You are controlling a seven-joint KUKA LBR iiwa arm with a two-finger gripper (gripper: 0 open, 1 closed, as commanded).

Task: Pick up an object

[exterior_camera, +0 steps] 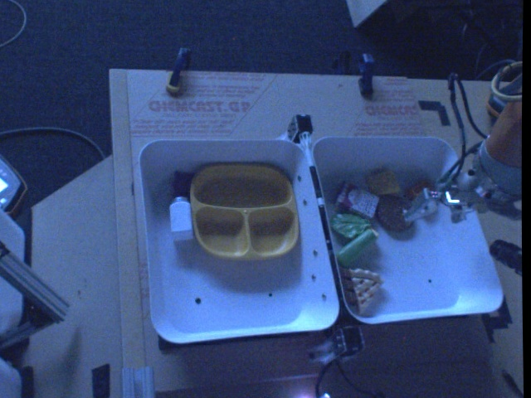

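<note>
Two shallow white bins side by side on a pale wood bench (124, 322), rounded corners, smooth moulded look, small holes in the floors. Left bin (241, 309): one yellow divided tray (243, 210), three compartments, glossy plastic, rounded-rectangle outline, lying flat near bin centre; one small white bottle (181, 219) touching the tray's left edge, squarish body with a narrower cap; something dark just above the bottle, too dim to identify. Right bin (448, 293): about six loose items clustered in its left half. One round dark brown disc (394, 213), matte; one lighter brown rounded lump (383, 181) just above it; one red-and-white crinkled packet (357, 199) to their left; one green leafy piece (348, 225) and one green elongated block (358, 245) just below the packet, touching each other; one tan wedge with a waffle-grid texture (363, 287) at the bin's lower left, against the wall. Exact count uncertain in the low blue light. Gripper (417, 209) over the right bin, reaching in from the right, metallic tips right at the dark disc's right edge; cannot tell if finger gap is wide or closed, cannot tell if touching. Nothing visibly lifted; disc sits on the bin floor. Two blue clamps (178, 69) at the bench's far edge, one above each bin.
</note>
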